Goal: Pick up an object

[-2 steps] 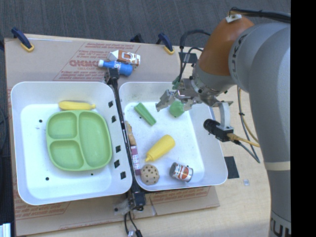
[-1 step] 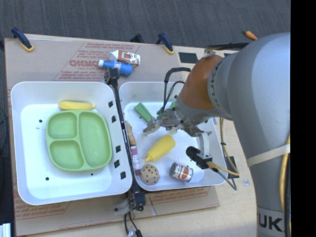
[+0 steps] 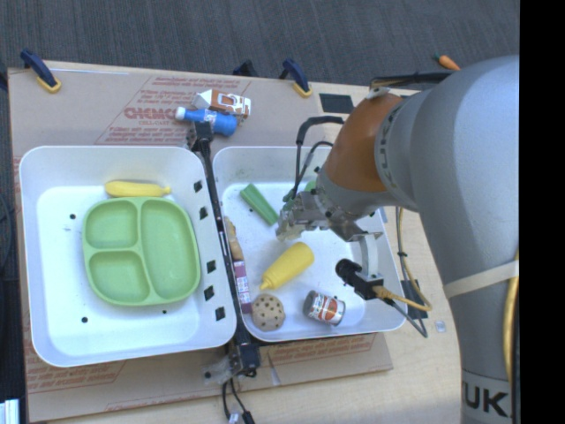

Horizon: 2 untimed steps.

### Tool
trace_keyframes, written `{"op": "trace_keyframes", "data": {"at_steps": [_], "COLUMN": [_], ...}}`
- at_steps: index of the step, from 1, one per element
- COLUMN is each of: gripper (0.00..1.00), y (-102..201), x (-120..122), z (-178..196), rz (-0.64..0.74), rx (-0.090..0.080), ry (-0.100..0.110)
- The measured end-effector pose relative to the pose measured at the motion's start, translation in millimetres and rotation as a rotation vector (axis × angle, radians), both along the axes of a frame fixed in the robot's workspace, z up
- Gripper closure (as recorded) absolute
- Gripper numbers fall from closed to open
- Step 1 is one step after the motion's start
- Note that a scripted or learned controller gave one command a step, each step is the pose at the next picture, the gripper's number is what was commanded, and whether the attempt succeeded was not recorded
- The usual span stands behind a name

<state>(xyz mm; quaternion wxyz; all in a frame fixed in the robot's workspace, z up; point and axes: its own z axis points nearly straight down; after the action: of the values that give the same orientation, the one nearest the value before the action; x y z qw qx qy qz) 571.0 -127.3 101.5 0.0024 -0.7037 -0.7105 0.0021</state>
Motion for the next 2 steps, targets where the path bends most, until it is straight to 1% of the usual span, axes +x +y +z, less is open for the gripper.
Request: {"op": "trace_keyframes", "data": {"at_steps": [1, 2], "gripper": [1.00, 0.00], "y": [8.1, 8.4], "x": [-57.0, -57.2], "z": [85.1, 84.6], "rz": [-0.007, -0.006], "rx": [0.000, 0.001], "ry": [-0.005, -0.004]}}
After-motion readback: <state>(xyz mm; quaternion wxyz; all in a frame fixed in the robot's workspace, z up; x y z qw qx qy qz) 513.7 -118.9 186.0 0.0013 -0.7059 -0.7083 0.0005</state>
